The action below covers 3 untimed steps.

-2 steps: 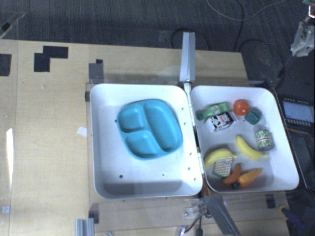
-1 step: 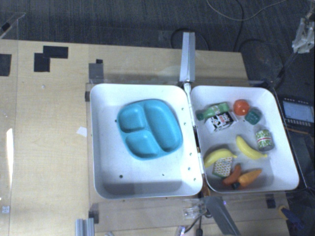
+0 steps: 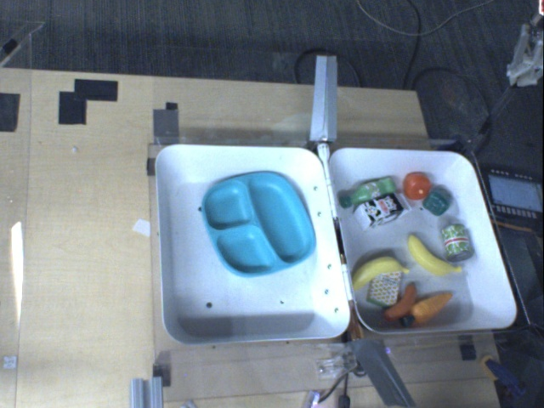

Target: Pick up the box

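small white printed carton box [image 3: 381,210] in right white bin [image 3: 484,228], btw green pouch [image 3: 367,191] & yellow banana [image 3: 432,257], jaws state: can't tell

A pale grey-white, angular end of the arm [image 3: 525,56] shows at the top right corner, a reddish-orange speck just above it; finer details are blurred.
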Tool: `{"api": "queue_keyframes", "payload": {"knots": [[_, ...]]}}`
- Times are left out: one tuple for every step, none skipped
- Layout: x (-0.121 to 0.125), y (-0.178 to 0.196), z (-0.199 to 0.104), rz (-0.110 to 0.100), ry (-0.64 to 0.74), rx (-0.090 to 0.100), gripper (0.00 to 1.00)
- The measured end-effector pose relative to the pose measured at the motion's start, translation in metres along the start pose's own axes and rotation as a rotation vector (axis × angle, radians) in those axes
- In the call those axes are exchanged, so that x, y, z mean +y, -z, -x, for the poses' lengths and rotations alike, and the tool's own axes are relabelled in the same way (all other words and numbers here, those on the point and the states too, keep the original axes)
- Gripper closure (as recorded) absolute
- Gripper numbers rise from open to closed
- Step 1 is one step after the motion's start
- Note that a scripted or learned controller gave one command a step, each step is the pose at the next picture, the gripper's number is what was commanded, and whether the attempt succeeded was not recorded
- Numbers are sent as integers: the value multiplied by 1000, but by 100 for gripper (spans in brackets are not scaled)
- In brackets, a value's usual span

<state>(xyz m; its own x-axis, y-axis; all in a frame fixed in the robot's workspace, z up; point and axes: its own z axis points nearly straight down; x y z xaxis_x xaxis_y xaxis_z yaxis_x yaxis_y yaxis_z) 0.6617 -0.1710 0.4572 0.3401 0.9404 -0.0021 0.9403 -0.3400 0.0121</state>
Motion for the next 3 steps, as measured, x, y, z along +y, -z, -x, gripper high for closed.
{"api": "queue_keyframes", "payload": {"knots": [[1,11,-2,4,9,-1,100],[3,21,-5,7,18,-2,100],[4,32,-8,12,26,-3,100]]}}
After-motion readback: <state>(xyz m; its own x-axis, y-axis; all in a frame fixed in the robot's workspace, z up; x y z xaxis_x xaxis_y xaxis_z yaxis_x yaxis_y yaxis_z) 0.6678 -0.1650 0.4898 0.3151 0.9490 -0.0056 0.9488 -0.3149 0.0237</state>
